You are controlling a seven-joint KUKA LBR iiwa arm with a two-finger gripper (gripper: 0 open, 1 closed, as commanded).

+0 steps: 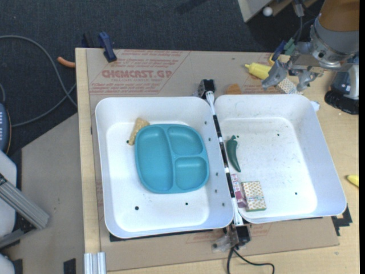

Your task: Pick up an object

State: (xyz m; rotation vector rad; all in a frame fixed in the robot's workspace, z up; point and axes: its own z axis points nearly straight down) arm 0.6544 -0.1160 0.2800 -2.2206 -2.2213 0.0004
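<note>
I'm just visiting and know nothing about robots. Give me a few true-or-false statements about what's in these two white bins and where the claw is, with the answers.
1. The blue divided plate lies in the left bin. True.
2. The green pepper lies in the left bin. False: it is in the right bin, near the divider.
3. The claw hangs above the back edge of the right bin, beyond the things in it. True.
4. The small patterned box sits on the blue plate. False: it lies on the right bin's floor, near its front left corner.
5. A tan piece pokes out at the plate's back left edge. True.
</note>
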